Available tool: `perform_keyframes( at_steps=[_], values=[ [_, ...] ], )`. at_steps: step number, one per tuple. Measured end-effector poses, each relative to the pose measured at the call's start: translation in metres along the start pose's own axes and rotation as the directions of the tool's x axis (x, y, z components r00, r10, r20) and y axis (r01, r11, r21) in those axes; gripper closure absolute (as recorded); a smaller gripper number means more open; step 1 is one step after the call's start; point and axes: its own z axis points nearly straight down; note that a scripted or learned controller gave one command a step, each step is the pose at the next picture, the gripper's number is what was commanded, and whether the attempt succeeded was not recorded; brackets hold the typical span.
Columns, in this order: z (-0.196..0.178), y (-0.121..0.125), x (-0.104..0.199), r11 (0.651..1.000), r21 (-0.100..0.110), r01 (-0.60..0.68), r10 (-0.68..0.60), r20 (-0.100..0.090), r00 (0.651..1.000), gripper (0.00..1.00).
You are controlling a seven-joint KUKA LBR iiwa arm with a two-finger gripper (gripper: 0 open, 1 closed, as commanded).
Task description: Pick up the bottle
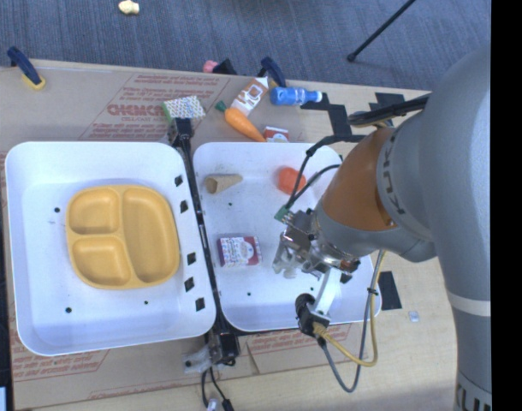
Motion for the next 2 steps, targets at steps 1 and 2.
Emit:
perform_keyframes(
  at_steps=[1, 2],
  values=[
    [-0.124, 0.02, -0.031, 0.986, -0.005, -0.169, 0.169, -0.002, 0.986, 1.0],
    [-0.061, -0.005, 0.008, 0.991, -0.002, 0.136, -0.136, 0.0, 0.991, 1.0]
  ],
)
